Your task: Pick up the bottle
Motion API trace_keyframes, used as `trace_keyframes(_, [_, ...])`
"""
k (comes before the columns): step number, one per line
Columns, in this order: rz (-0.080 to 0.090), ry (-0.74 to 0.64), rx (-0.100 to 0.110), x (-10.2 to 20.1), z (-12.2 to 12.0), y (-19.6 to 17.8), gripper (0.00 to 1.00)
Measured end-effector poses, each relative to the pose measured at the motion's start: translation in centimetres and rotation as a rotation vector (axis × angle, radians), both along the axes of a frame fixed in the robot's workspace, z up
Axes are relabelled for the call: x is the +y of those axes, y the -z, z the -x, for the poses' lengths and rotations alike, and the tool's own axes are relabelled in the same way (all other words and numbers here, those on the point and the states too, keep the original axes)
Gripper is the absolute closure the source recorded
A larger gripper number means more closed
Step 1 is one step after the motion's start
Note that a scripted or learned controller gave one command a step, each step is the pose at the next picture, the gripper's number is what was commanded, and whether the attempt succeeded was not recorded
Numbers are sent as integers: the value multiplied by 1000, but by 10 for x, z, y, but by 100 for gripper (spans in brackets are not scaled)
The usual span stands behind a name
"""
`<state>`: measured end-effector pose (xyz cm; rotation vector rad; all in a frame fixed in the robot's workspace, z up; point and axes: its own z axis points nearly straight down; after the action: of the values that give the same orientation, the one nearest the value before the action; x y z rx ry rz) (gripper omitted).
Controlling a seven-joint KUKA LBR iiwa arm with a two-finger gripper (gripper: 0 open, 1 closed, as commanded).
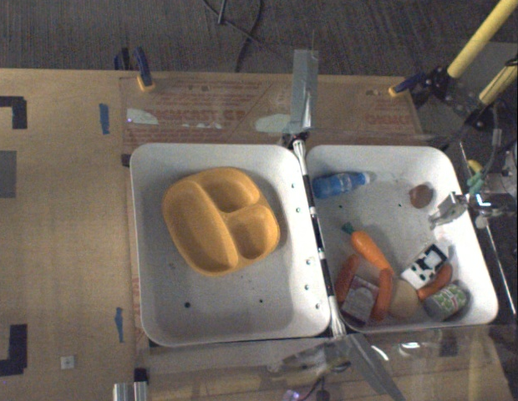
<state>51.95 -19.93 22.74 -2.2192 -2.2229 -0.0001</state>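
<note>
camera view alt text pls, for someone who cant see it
A blue bottle lies on its side at the far left of the right white bin, with the gripper over that bin's right edge, apart from it. A carrot and other small items share that bin; the left bin holds a yellow divided plate.

Clear glossy plastic bottle (pixel 338 183), matt yellow plastic plate (pixel 220 220), smooth white bins (pixel 150 224), bare wooden bench (pixel 58 224)

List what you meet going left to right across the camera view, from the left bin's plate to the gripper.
Yellow divided plate in the left bin → blue bottle at the right bin's far left corner → carrot → small brown round object → gripper at the right rim.
</note>
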Motion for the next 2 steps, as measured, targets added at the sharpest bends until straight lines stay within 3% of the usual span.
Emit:
trace_keyframes(1, [1,0,-4,0,-1,-10,100])
trace_keyframes(2, [2,418,-2,-6,-25,-82,100])
